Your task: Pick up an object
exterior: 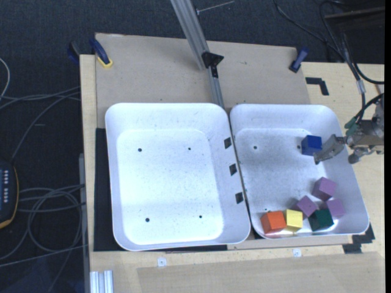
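Observation:
My gripper (341,153) reaches in from the right over the right side of the right bin (269,133). It is open, with nothing between its fingers (327,149). A blue cube (311,144) lies just left of the left finger, close to it. Along the bin's front right lie three purple blocks (324,188), an orange cube (274,220), a yellow cube (294,218) and a dark green cube (320,220).
The left bin (165,176) sits beside the right one, with black clips (232,168) along the shared rim. A slanted metal rod (195,32) crosses the board behind the bins. Cables lie on the floor at left.

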Controlling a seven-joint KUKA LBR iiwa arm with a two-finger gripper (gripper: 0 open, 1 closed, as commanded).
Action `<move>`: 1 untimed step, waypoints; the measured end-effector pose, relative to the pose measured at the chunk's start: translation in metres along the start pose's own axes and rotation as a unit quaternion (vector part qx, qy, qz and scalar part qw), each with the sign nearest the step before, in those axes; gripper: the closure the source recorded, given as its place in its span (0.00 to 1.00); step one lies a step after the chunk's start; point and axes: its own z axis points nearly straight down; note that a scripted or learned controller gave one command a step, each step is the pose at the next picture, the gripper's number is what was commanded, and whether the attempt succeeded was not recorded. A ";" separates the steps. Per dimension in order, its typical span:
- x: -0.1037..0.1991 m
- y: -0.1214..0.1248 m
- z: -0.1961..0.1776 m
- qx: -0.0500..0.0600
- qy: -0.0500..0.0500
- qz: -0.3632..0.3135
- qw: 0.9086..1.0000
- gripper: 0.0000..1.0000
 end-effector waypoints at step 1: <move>0.000 0.000 0.000 0.000 0.000 0.000 1.000 0.00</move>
